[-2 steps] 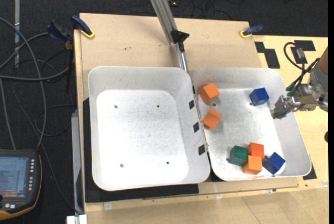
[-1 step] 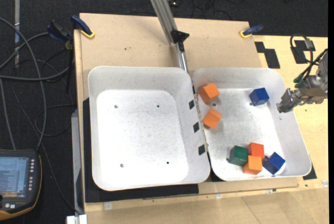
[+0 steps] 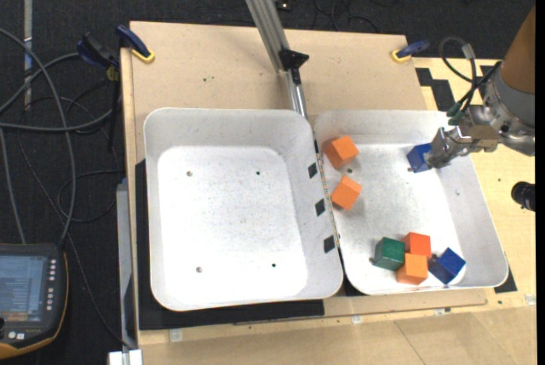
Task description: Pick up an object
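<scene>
The right bin [image 3: 477, 210] holds several small blocks. Two orange blocks [image 3: 341, 150] [image 3: 346, 192] lie near its left wall. A green block [image 3: 390, 253], two more orange blocks [image 3: 418, 243] [image 3: 413, 267] and a blue block [image 3: 446, 265] cluster at its near right corner. My gripper [image 3: 439, 152] reaches in over the bin's far right part. A second blue block [image 3: 418, 157] sits right at its tip, touching it or nearly so; I cannot tell whether it rests on the bin floor.
The left bin [image 3: 162, 185] lies beside the right one, with a dividing rim [image 3: 325, 210] between them. A slanted metal pole [image 3: 264, 14] stands behind the bins. Clamps [image 3: 136, 44] [image 3: 410, 51] sit at the board's far corners.
</scene>
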### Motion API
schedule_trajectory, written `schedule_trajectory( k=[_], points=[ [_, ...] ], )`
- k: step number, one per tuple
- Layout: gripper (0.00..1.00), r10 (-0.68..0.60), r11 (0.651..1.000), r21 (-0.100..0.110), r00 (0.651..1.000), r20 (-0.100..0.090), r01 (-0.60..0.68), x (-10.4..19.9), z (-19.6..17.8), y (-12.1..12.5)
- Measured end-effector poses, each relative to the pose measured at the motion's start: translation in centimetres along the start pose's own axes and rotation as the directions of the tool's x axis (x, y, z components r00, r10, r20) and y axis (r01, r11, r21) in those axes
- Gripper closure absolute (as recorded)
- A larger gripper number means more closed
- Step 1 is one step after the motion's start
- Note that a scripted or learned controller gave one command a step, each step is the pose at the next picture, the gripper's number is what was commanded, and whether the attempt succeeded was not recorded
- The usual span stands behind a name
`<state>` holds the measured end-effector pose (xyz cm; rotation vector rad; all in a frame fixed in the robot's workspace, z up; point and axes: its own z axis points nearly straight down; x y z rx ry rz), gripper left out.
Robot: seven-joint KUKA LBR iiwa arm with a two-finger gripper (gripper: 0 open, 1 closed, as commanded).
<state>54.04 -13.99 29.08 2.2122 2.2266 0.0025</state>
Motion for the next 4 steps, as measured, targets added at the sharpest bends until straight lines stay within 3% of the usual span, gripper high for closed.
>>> schedule_trajectory(
  k=[2,4],
  points=[
    [1.0,0.0,1.0,0.0,1.0,-0.001,0.0,8.9,1.8,4.1],
    [1.0,-0.002,1.0,0.001,1.0,-0.002,0.002,19.8,3.2,9.5]
  ],
)
